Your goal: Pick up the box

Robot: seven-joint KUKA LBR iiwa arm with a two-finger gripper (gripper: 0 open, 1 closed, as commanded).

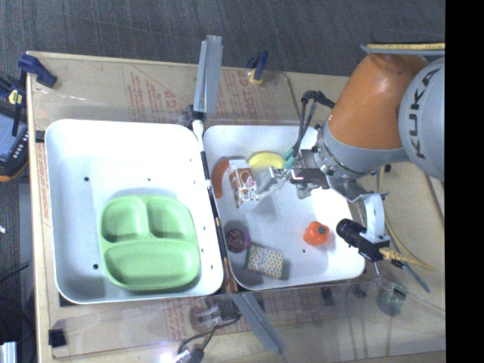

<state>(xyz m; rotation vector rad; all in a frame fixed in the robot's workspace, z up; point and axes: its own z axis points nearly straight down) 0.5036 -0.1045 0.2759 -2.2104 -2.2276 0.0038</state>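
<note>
Tool (266, 184) mid-frame in right bin (344, 267), touching box (242, 187); can't tell if it's spread or pinching. Looks like grasp step. Next: confirm grip, then lift straight up.

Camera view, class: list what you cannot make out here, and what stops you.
- Box: its print is too small to read.
- Gripper: its tip is small and partly under the arm, so contact with the box is unclear.
- Right bin: its far right corner is covered by the arm.
</note>
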